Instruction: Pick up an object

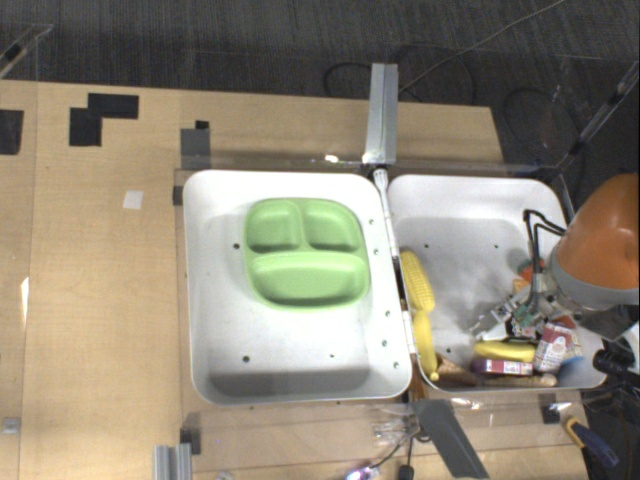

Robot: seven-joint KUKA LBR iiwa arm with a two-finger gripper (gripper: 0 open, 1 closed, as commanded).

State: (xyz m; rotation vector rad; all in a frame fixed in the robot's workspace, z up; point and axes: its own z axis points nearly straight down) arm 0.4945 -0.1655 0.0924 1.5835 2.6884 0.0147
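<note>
In the right bin's [450,218] near right corner, the gripper [522,313] hung over a banana [503,350] and cluttered packets [552,348]; whether it was wide or narrow, I cannot tell

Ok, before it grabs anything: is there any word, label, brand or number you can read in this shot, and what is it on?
None can be read.
The red and white packet in the right bin has print: too small and blurred.
The dark bar beside it: markings blurred.
The green tray in the left bin: no text.
</note>
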